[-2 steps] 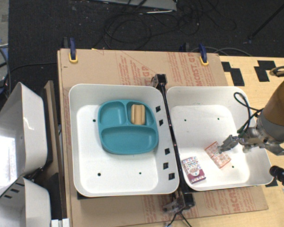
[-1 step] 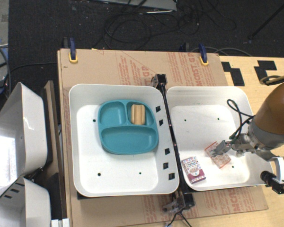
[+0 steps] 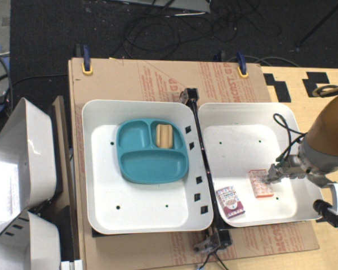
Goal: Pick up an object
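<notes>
My fingers (image 3: 272, 175) sit at the pink packet (image 3: 261, 183) in the right bin (image 3: 236, 112), spread unclear, nothing lifted yet, pick not done.

You look down at a slant from one fixed camera above the bench (image 3: 158, 75), taking in both bins; the arm (image 3: 327, 136) enters from right.

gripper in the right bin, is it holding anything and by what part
Cannot be told. The gripper sits at the right edge of the pink packet in the right bin, but nothing is visibly between its jaws.
</notes>
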You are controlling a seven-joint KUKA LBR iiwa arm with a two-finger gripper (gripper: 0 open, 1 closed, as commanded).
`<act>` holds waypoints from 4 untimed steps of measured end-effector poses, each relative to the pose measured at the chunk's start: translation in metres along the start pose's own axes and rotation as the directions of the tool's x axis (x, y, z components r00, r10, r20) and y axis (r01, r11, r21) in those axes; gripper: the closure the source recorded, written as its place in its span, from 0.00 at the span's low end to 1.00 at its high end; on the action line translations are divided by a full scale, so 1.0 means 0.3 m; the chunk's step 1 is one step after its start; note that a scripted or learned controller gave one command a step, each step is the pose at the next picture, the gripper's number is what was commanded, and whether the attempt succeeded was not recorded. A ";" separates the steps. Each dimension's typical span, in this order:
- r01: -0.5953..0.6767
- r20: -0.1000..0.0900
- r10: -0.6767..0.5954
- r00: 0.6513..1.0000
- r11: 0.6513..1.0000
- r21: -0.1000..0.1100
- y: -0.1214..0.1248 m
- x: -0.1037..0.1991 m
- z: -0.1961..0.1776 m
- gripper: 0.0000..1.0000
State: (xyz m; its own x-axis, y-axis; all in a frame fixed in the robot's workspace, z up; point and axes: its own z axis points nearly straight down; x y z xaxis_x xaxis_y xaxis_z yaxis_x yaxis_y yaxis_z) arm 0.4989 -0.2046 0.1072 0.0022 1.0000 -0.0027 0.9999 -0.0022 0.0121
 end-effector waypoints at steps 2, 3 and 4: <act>0.007 0.001 -0.007 1.000 1.000 0.004 0.041 0.000 -0.418 1.00; 0.008 0.000 -0.008 1.000 1.000 0.006 0.048 -0.001 -0.595 1.00; 0.010 -0.005 -0.010 1.000 1.000 0.013 0.105 0.175 -0.536 1.00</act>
State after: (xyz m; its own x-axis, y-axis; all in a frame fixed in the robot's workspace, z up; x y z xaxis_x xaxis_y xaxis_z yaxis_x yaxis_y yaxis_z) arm 0.5286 -0.1515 0.2681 -0.0083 1.0000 0.0017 1.0000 0.0083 -0.0005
